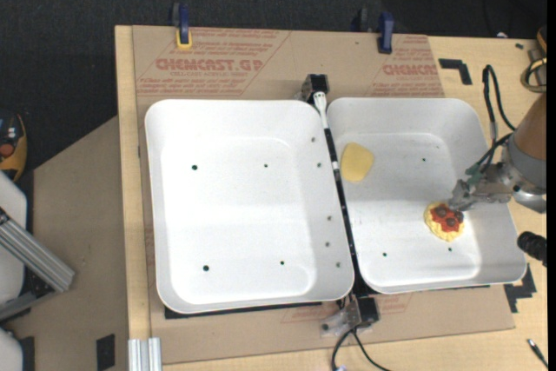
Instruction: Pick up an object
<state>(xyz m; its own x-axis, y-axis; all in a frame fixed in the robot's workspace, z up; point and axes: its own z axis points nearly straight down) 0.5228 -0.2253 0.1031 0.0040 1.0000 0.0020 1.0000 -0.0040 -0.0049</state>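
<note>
1. Currently, two shallow white bins are seen side by side on a cardboard-covered bench (261, 56), the left bin (174, 126) and the right bin (408, 113) meeting along a dark strip down the middle.
2. A pale yellow, rounded object (356, 162) is found in the right bin, close to its left wall and toward the far side.
3. A second small object, yellow with red markings (446, 222), is seen in the right half of the same bin, well apart from the pale one.
4. The grey arm (530, 152) is seen entering from the right edge, and its gripper (458, 202) is lowered into the right bin, directly at the upper edge of the yellow-and-red object.
5. How far the gripper is open cannot be told, as its tip is too small and blurred; whether the object is actually held cannot be told either.
6. Two blue clamps (181, 16) are fixed at the far edge of the bench.
</note>
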